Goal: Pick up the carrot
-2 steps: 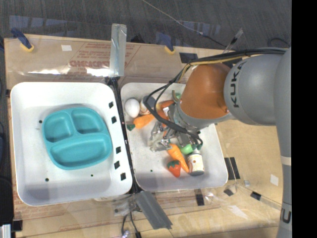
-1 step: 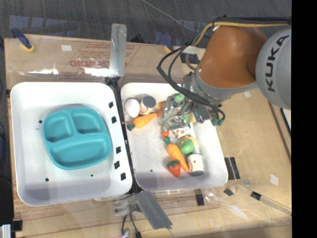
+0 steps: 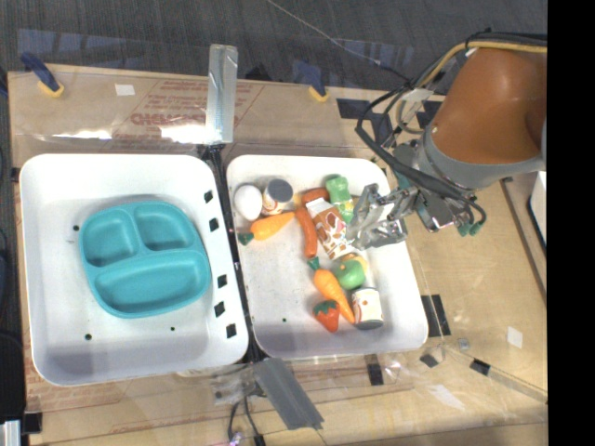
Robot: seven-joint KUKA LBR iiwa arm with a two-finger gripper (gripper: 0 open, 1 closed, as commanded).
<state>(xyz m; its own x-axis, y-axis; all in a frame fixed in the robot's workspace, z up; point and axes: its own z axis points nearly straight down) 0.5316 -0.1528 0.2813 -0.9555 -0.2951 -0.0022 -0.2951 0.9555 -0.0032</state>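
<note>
The small orange plastic toy carrot [image 3: 332, 295], lying just below-left of the silver two-finger gripper [image 3: 372, 221] among crowded toy foods, looks light, rigid and slick, best pinched across its thicker middle; whether the gripper is spread I cannot tell.

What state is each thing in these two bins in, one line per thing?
Turquoise divided plastic plate: flat in the left white bin, nothing on it.
Orange carrot with green top: lying on its side in the right white bin, apart from the tool.
Small white can: tipped over.
Tool: low over the right bin's toys.
</note>
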